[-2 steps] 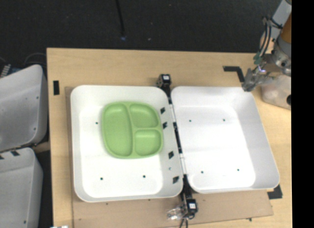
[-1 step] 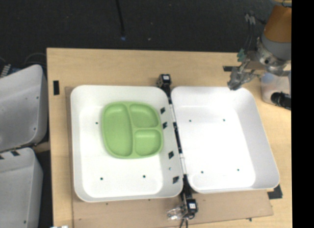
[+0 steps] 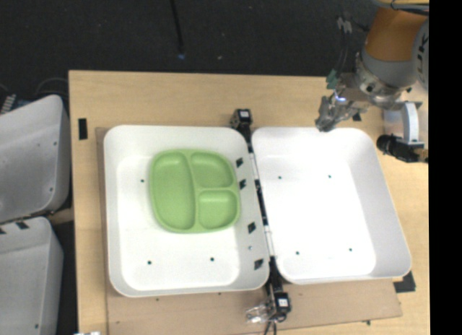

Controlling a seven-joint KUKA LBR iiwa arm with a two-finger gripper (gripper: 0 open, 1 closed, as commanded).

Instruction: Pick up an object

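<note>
A light green divided plate [image 3: 193, 190] with three compartments lies flat in the left white bin [image 3: 130, 268], a little above its middle. My gripper [image 3: 330, 119] hangs over the far rim of the right white bin [image 3: 361, 254], well to the right of the plate and apart from it. Nothing shows between its fingers. The grey arm with its orange band [image 3: 393, 34] comes in from the upper right.
The two bins sit side by side on a wooden bench [image 3: 180, 99], joined by a row of black clips [image 3: 254, 203]. Grey casings [image 3: 29, 153] stand off the bench's left edge. A small black fixture [image 3: 242, 118] sits behind the bins.
</note>
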